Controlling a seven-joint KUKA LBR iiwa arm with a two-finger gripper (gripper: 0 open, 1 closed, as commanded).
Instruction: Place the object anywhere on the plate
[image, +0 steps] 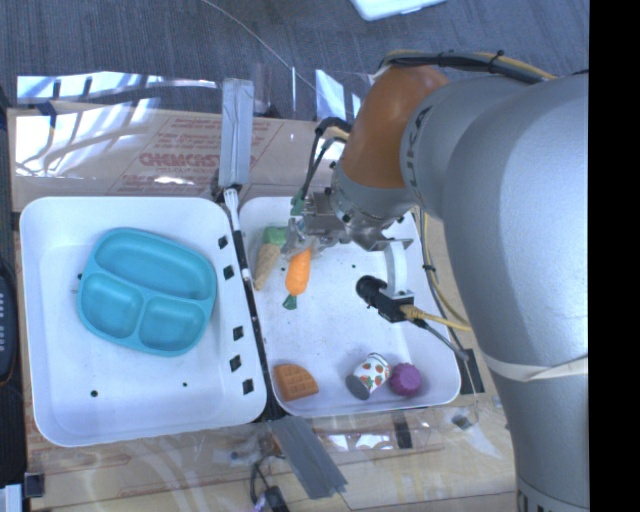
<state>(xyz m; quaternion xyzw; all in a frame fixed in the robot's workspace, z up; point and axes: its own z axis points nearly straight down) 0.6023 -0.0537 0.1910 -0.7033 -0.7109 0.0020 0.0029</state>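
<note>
Seen from above the bench, the grey arm with its orange band (395, 125) reaches in from the right of the frame and ends over the upper left corner of the right bin (330, 340). Its gripper (303, 232) sits directly above a toy carrot (297, 274), which hangs or lies just beneath the tool with its orange body pointing down the frame and its green end lowest. The carrot's top meets the gripper's underside, but whether it is held between the fingers cannot be told from this angle, nor how far the gripper is spread.

Just left of the carrot, against the bin's left wall, lies a pale corn-like piece (266, 262) with a green item (274, 236) above it. Along the bin's lower edge rest a small orange waffle-like piece (295, 381), a patterned cup on its side (369, 376) and a purple ball-like object (405, 379), the last two touching.

The blue plate (147, 290), divided into three compartments, lies in the left bin (60, 400), well apart from the carrot and across the divider between the two bins.
</note>
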